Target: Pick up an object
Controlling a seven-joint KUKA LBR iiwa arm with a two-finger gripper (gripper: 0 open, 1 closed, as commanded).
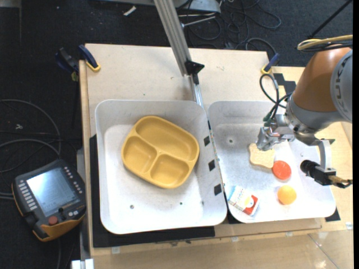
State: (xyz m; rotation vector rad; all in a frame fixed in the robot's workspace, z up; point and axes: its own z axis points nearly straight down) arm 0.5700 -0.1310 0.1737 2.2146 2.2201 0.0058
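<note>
1. Camera view, pincer: the pincer (pixel 268 140) hangs low in the right bin (pixel 235 116), its tip at the upper-left edge of the tan flat piece (pixel 260 158). Whether it is released or clenched I cannot tell; nothing shows between its tips.
2. Camera view, the thing to lift: the tan flat piece looks the likeliest target. It lies on the bin floor directly below the pincer, extending down and slightly left of it. Its long axis seems to run left to right, though part of its top is hidden by the pincer.
3. Camera view, neighbours, all placed from the tan flat piece: the red round object (pixel 281 170) touches or nearly touches its right end; the orange ball (pixel 286 195) sits below and right, apart from it; the small red-and-white pack (pixel 244 200) lies below and left, near the bin's front rim.
4. Camera view, room: open bin floor lies to the left and above the tan flat piece, so a descent there is free. The right side is crowded by the red round object.
5. Camera view, the other bin (pixel 112 206) to the left holds a yellow divided tray (pixel 160 151), well apart on the worktop (pixel 129 72).
</note>
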